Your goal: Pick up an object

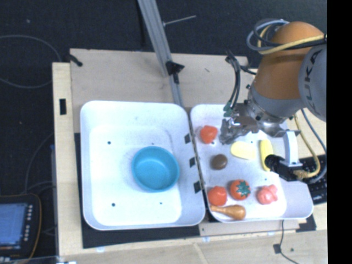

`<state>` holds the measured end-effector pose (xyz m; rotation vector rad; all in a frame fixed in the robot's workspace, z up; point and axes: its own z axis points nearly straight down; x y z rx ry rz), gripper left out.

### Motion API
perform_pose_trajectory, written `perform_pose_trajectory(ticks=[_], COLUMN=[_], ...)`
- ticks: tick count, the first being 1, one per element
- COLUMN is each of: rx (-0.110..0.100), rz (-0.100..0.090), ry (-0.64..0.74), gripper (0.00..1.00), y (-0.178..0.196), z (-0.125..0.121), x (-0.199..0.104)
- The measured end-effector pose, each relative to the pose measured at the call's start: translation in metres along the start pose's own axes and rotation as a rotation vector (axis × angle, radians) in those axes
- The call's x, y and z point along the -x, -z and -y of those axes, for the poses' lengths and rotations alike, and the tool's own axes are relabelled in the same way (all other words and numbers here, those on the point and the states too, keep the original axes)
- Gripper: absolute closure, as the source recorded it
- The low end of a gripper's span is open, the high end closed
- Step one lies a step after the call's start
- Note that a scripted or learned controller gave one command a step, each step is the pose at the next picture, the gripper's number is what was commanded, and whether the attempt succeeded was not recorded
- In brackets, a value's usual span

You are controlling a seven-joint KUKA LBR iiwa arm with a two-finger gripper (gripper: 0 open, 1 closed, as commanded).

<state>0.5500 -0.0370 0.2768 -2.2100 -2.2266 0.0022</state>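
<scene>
Bench bearing two white bins; left bin (99,120) holds a blue bowl (155,168). We judge the approach step: gripper (231,130) hangs over the right bin (297,202), grip state unreadable, beside the orange-red piece (208,134). Next: descend squarely onto it.

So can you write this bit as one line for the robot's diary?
gripper: over right bin, beside orange ball | holding: nothing seen | blue bowl: left bin

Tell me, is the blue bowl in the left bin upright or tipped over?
Upright: the blue bowl shows its open mouth and round rim facing up, sitting in the left bin.
</scene>
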Motion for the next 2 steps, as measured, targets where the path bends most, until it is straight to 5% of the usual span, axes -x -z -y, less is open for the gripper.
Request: perform_pose_trajectory(ticks=[2], rx=[-0.003], rz=[0.003], ry=[-0.001], gripper=[1.00], y=[-0.018], z=[-0.006], x=[-0.108])
